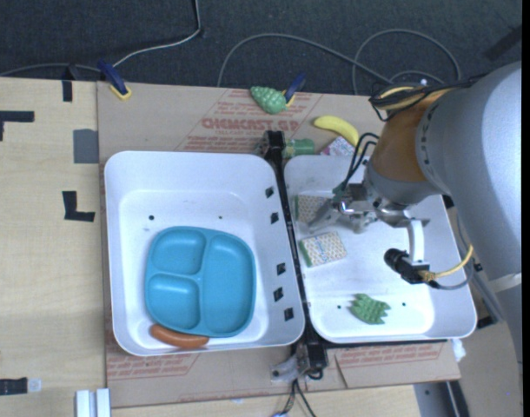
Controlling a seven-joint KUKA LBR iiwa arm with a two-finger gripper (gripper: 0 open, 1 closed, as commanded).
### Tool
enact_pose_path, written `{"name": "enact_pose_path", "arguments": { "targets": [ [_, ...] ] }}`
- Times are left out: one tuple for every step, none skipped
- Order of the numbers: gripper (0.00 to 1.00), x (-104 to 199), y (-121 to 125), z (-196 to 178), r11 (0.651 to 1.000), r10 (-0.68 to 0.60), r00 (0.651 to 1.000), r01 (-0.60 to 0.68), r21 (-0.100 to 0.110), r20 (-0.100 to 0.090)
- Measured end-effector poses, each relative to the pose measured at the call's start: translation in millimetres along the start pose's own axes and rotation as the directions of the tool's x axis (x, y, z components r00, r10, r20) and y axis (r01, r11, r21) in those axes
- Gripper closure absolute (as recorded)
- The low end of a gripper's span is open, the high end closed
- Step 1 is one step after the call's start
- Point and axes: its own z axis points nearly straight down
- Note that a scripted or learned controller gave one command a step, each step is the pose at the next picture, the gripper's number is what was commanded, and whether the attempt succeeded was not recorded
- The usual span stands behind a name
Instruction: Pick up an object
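**Tool low in the right bin, above the patterned packets**

Tool (334, 208) hangs low in the right bin (439, 320), its metal tips spread apart with nothing between them. Just beneath and beside the tips lie two patterned packets: one checked packet (324, 248) nearer the camera, another packet (310, 207) just behind it.

Nearest the camera, a green leafy toy (369, 308) lies near the right bin's front wall. In the left bin (130, 176), an orange sausage (178, 337) touches the front edge of a blue divided plate (200, 281).

Beyond the bins, on the bench (39, 259), a yellow banana (336, 129) and a green object (268, 99) rest on brown cardboard (178, 120).
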Motion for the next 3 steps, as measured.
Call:
{"name": "enact_pose_path", "arguments": {
  "targets": [
    [0.0,0,61,-19,1.0,0.0,1.0,0.0,0.006,-0.001],
    [0.0,5,55,-4,1.0,0.0,1.0,0.0,-0.004,-0.001],
    [0.0,9,45,1,1.0,0.0,1.0,0.0,0.004,-0.001]
  ]
}}
